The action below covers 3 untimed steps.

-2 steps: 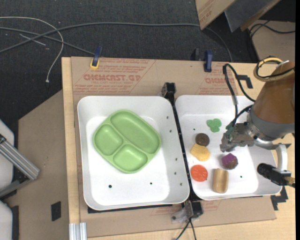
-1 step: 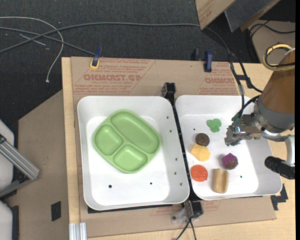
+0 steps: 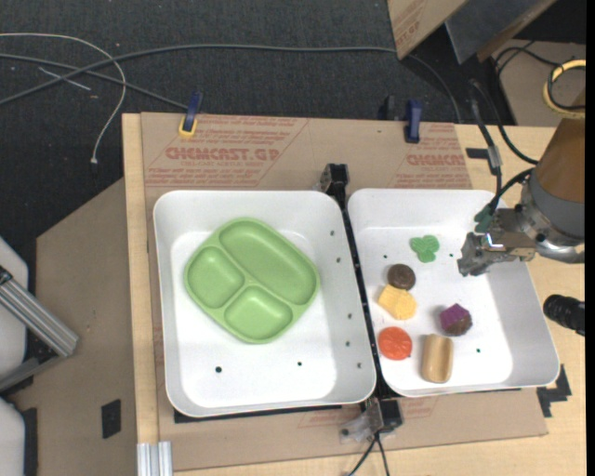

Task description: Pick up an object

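A robotics lab or test workshop is suggested. A bench topped with a printed cardboard sheet (image 3: 232,153) is seen, held at its 12 o'clock edge by blue clamps (image 3: 191,112). Loose cables (image 3: 65,65) are strewn over dark carpet at 11 o'clock. An aluminium rail (image 3: 33,316) is seen at 9 o'clock, and a cardboard box (image 3: 437,23) at 1 o'clock.

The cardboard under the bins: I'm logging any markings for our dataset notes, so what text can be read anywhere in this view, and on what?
"CHEMCAST GP", red print on the cardboard sheet behind the left bin.
"CHEMCAST", partly cut off, on the same sheet behind the right bin.
Smaller red lines beneath both: too blurred to read.
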Motion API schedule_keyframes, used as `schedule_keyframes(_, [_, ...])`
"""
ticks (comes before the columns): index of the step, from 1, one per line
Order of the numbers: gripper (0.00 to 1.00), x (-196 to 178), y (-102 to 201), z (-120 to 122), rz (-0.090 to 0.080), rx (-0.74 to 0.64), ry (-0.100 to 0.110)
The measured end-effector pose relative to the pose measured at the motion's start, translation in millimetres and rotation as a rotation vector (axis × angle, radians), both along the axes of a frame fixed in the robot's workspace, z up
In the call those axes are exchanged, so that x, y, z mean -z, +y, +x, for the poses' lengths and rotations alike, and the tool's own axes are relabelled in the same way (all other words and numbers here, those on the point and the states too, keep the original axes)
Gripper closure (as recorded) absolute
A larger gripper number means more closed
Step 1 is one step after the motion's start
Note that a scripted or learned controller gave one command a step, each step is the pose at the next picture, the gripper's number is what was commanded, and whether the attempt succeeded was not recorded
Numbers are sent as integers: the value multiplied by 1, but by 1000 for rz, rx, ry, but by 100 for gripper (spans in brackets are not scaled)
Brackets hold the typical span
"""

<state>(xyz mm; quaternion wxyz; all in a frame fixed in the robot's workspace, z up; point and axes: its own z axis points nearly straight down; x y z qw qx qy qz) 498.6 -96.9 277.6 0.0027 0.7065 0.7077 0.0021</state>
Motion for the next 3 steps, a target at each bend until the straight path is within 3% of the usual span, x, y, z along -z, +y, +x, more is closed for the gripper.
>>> schedule_keyframes(3, [100,20,154,52,2,-4,5])
